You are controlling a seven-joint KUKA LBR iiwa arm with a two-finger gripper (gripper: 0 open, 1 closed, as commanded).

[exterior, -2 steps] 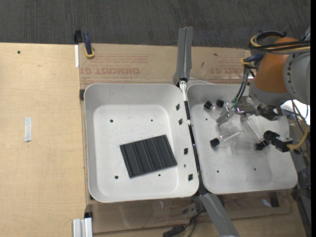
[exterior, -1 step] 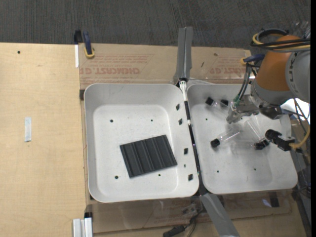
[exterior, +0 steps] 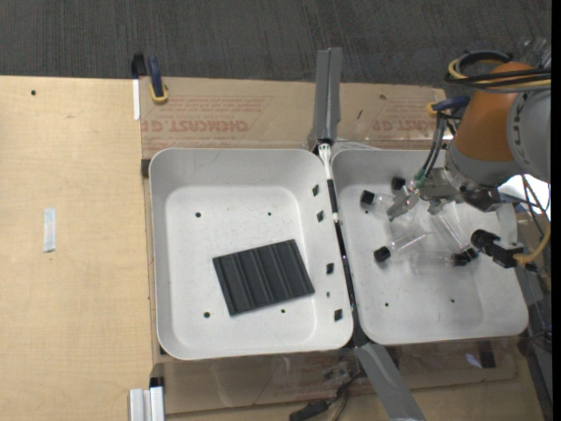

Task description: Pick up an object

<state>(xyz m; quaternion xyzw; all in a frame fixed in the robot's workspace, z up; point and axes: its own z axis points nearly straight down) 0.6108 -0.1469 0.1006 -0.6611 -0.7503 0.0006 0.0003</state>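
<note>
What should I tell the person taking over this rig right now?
Gripper: low over the right bin, near its back edge, among the clear plastic pieces. Whether its fingers are open or shut cannot be told from this view, and no object can be seen between them.
Things: the dark ribbed panel lies flat in the left bin, apart from the arm. Small black bits and the clear pieces lie scattered in the right bin.
Done: arm brought over the right bin.
Left: no pickup is confirmed. Check the grasp before lifting.
</note>
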